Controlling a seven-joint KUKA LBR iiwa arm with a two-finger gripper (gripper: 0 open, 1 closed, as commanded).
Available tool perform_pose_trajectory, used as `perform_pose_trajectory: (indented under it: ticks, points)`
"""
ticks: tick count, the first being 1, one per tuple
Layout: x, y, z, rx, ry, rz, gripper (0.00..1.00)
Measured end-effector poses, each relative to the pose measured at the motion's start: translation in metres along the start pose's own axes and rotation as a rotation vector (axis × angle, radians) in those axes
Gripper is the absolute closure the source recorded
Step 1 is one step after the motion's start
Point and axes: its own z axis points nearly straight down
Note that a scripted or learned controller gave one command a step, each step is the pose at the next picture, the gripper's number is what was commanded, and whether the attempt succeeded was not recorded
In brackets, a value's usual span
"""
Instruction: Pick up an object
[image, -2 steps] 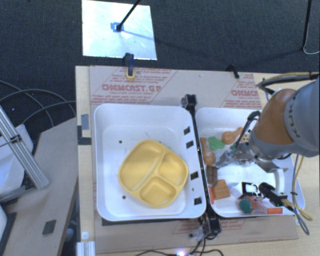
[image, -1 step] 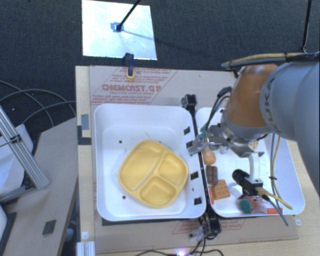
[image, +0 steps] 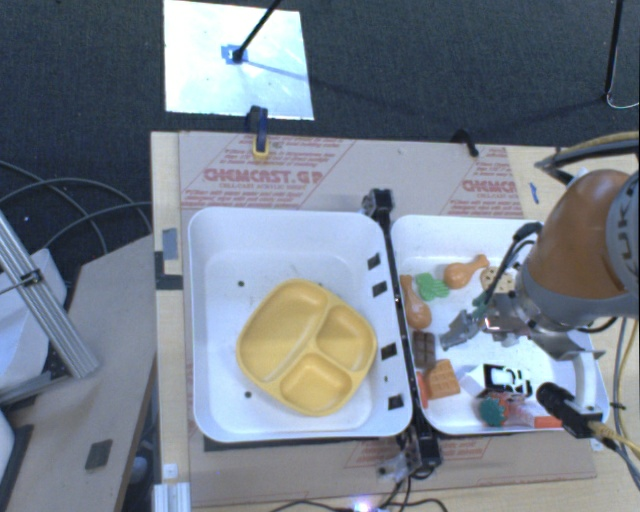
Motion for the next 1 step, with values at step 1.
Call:
perform_pose_trajectory:
  ticks: [1]
  points:
    - [0.0985, 0.0376, -0.0005, -0.006, 0.005, -0.021, 0.0]
